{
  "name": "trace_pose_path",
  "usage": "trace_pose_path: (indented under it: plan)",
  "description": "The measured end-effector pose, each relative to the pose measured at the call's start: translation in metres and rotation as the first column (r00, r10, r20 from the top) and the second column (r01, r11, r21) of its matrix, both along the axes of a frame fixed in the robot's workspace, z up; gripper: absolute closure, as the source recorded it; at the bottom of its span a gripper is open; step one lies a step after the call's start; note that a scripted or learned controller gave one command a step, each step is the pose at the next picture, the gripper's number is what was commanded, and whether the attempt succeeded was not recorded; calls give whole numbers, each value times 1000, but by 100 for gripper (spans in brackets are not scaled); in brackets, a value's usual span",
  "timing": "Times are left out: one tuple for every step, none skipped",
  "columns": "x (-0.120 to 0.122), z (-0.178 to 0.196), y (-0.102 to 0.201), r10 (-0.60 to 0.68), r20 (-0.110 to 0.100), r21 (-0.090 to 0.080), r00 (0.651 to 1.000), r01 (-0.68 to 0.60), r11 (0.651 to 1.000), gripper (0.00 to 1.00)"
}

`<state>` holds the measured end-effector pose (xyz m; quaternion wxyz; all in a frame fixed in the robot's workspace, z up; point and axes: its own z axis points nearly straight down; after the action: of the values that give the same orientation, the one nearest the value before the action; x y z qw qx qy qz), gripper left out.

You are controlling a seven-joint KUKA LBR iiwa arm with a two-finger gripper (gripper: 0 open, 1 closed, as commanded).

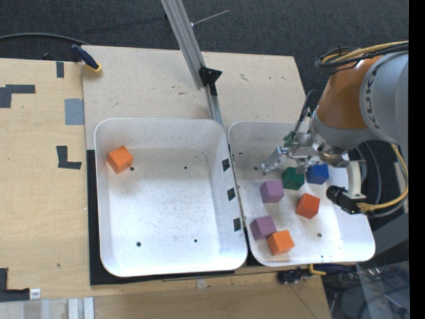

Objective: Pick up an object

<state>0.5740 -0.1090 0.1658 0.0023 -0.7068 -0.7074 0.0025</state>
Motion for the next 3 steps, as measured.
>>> trace_pose_path:
  plan:
    - [7, -53, 9, 2, 6, 1, 1000, -2, 1000, 0]
    - [6, -76, 10, 1, 2, 0, 1000, -1, 1000, 0]
    - [6, -65, 11, 2, 3, 1, 1000, -2, 1000, 100]
